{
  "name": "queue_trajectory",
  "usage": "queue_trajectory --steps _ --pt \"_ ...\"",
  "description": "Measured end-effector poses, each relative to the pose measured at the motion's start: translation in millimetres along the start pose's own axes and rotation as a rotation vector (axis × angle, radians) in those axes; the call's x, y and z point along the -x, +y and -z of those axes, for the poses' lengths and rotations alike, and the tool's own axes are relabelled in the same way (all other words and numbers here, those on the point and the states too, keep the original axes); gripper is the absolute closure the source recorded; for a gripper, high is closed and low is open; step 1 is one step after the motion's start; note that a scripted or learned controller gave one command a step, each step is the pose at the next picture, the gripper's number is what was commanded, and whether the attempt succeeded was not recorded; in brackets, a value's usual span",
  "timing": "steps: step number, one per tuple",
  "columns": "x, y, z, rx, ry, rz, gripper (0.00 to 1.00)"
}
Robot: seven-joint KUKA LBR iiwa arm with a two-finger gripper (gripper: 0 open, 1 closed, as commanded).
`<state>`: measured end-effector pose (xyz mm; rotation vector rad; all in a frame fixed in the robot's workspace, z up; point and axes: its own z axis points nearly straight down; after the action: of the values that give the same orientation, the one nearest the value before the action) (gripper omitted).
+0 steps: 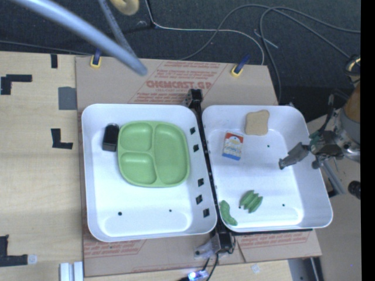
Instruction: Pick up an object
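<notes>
Two white bins sat side by side on the tabletop (pixel 35 174), meeting at a black divider strip (pixel 202 157). All places below taken from that strip.

Right bin (pixel 313 215): the arm entered over its far rim, away from the strip. The tool (pixel 288 158) hung just inside that rim, above bare white floor. Whether it was spread or closed could not be told; nothing showed in its hold. Open floor lay between the tool and the things nearer the strip.

Things in the right bin: a small white carton (pixel 233 146) with a red top and blue print, lying flat near the strip. A tan slice of toast (pixel 257 122) just beyond the carton, close to the back wall. A green pea pod (pixel 251 201) toward the front, apart from the carton. A second green piece (pixel 227 213) against the front corner by the strip.

Left bin (pixel 99 221): a green divided plate (pixel 154 154) took up the middle. A small black block (pixel 110 137) sat at the plate's edge, on the side away from the strip. Front floor bare.
</notes>
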<state>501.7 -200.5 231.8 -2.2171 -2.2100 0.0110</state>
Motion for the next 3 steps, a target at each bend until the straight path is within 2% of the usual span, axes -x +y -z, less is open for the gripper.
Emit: queue_trajectory --steps 1,3 --pt "-0.4 2.6 6.2 0.011 -0.003 0.004 0.0" --pt "17.1 10.7 -97.6 0.008 -0.003 0.003 0.0"
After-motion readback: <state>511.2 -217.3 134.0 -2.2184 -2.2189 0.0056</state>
